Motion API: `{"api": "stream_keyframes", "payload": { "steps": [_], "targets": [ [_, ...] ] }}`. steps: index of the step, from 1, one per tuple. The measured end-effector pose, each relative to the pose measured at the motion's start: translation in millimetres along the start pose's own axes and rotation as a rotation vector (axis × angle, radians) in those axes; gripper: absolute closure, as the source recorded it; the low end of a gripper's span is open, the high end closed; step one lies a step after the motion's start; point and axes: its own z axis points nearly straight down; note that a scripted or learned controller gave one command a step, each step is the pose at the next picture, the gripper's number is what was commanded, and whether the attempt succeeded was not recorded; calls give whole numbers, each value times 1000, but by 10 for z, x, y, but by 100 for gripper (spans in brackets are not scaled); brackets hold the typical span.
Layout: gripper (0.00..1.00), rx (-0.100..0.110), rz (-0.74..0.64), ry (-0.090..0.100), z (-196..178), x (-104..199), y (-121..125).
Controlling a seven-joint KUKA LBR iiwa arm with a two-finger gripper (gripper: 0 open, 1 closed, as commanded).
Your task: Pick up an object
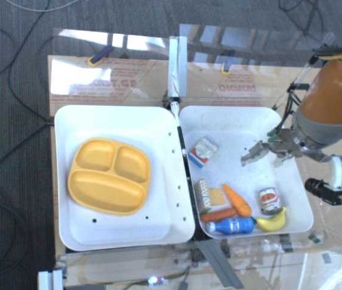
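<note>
tray (109, 175): matt yellow plastic | bins (159, 125): smooth white plastic | can (269, 200): glossy, probably metal

The arm (325, 101) reaches in over the right bin's (243, 122) right edge. Its gripper (251, 154) hangs with fingers spread, holding nothing.

arm (331, 101) cut off at right edge
</note>
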Motion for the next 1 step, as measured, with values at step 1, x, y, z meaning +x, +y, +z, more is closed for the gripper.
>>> {"api": "stream_keyframes", "payload": {
  "steps": [1],
  "targets": [
    [0,-12,108,-3,937,285,-368]
  ]
}}
